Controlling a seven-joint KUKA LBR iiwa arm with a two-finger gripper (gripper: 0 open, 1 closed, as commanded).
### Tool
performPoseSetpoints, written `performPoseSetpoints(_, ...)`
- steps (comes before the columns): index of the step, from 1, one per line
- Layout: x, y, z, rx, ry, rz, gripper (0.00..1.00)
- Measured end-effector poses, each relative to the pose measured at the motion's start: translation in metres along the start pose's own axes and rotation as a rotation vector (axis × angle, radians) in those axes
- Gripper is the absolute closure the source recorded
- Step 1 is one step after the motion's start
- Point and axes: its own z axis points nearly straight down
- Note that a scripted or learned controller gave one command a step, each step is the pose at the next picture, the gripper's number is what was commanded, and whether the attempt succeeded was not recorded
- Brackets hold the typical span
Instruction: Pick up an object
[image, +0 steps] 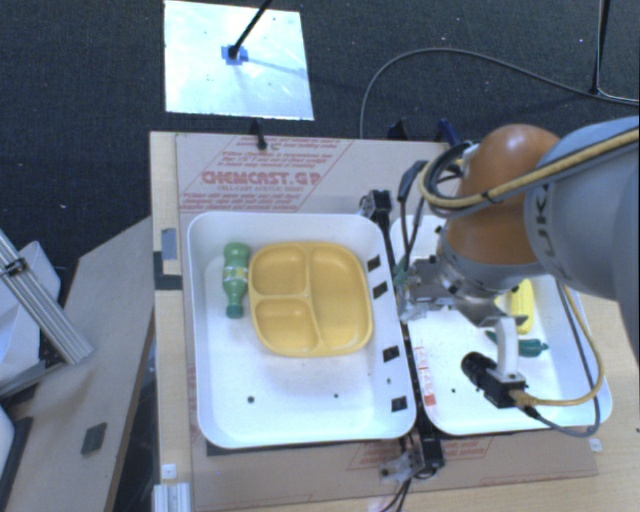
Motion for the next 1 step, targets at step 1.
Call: performPoseSetpoints(1,0.0465,0.0030,-0.0083,-0.001,0.000,0.000,1.00)
